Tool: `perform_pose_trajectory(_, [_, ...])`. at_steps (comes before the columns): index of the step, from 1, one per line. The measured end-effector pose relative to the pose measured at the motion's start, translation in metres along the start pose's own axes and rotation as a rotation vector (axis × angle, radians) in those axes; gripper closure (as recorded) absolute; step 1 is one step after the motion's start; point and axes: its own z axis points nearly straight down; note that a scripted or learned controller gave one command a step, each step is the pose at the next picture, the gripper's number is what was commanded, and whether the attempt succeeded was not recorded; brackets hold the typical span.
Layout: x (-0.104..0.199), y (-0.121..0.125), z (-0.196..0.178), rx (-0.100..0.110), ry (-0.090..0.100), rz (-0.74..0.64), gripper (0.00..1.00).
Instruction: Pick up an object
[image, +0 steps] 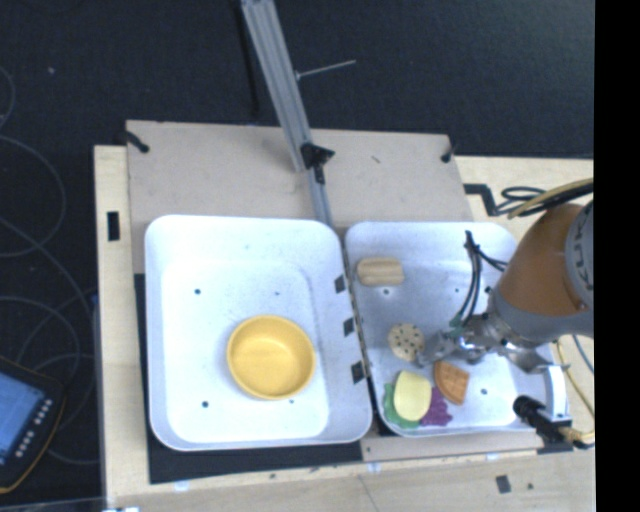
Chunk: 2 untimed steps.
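The right bin (425, 245) carries the loose pieces, and I count five. One tan wooden cylinder (380, 271) lies on its side near the bin's upper left corner, well apart from the rest. One round speckled biscuit-like piece (404, 340) sits near the middle of the frame's lower half. One orange-brown piece (452, 381) lies just right of and below it. One yellow-green rounded piece (411, 396) rests at the bin's lower edge, touching a purple piece (438, 414) that is mostly hidden under it, so its shape is hard to make out; a sliver of green shows at the left side of the yellow-green piece, too small to name.

The jaws (447, 347) hang in the lower right of the frame, between the speckled piece and the orange-brown piece, just above the latter. Whether they are released or clenched I cannot tell: the fingers blur into the grey metal around them, and nothing can be seen held between them. The arm (545, 280), one only, is cut off by the frame's right side, its orange band covering part of the right bin.

The left bin (180, 260) holds one yellow bowl (270, 356), upright, in its lower right part. Both bins rest side by side on the desk (230, 160), and one slanted metal bar (285, 85) crosses the upper middle of the frame.
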Motion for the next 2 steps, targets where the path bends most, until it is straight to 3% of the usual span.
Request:
perform_pose_trajectory(1, [0.000,0.003,-0.014,-0.009,0.001,0.008,1.00])
perform_pose_trajectory(2, [-0.001,-0.001,-0.077,-0.013,-0.002,-0.003,1.00])
